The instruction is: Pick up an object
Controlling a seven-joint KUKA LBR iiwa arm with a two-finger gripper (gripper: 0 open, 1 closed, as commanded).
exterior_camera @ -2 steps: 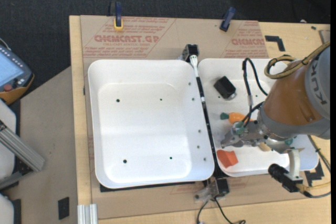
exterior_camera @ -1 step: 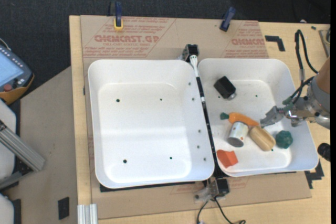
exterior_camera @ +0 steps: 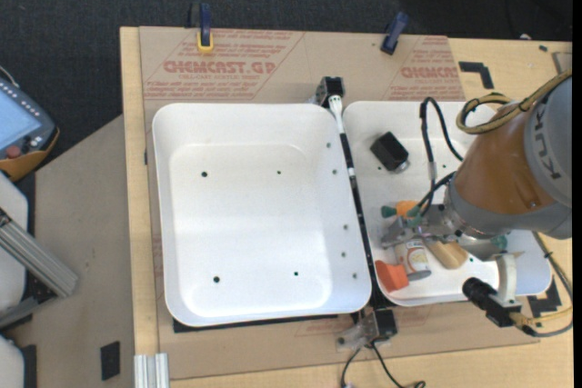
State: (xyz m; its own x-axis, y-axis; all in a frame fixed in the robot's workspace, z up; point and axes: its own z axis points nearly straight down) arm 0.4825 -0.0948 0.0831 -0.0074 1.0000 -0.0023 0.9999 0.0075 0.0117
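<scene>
The worktop (exterior_camera: 300, 59) is a brown board printed with red lettering along its far side. Directly on it sit two shallow white bins side by side. The left bin (exterior_camera: 182, 195) is the landmark: the right bin (exterior_camera: 364, 118) touches its right wall, along a black seam. Beyond the left bin's far rim, a yellow and blue clamp (exterior_camera: 205, 27) grips the worktop's far edge, and further right a blue clamp (exterior_camera: 394, 34) does likewise.
</scene>
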